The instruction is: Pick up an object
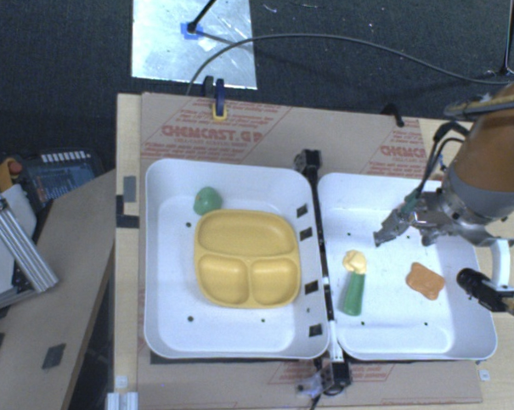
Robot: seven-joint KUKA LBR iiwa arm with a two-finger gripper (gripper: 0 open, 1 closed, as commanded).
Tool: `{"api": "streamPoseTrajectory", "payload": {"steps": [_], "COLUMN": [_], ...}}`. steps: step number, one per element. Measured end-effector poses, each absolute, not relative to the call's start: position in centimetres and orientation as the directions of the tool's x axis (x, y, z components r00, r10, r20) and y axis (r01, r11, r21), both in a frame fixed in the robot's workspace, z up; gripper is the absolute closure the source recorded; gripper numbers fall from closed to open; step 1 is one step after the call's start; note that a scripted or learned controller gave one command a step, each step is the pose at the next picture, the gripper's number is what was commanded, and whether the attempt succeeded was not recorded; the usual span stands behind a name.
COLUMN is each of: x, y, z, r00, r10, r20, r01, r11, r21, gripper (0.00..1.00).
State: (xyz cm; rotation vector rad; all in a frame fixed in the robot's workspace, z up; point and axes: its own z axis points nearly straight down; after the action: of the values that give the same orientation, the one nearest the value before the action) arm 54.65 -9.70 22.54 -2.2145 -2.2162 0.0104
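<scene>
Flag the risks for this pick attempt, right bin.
1. The yellow piece touches the green piece; a grasp there may nudge both or lift neither.
2. The orange piece looks flat, likely to slip.
3. The gripper hovers off to one side of all three, so a straight descent probably closes on nothing.

Dark carpet (59,72) is seen behind the surface (127,152); a shiny metal sheet (194,36) is laid on it, crossed by 1 cable (349,44).

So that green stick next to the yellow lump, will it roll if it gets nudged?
Probably: the green stick looks rounded and lies flat on the bin floor. It seems to touch the yellow lump, which might shift too. It looks small, so likely light.
</scene>
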Motion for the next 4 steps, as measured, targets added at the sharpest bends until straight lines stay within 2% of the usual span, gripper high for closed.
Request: {"api": "streamPoseTrajectory", "payload": {"steps": [1,4], "x": [54.9,55.8], "y": [-9.7,-9.1], "z": [23.2,8.2], "r00": [-0.003,0.0], "r10": [1.0,1.0], "r20": [0.0,0.001], "r01": [1.0,1.0], "r11": [0.003,0.0], "r21": [0.002,-0.002], "gripper": [0.0,0.0]}}
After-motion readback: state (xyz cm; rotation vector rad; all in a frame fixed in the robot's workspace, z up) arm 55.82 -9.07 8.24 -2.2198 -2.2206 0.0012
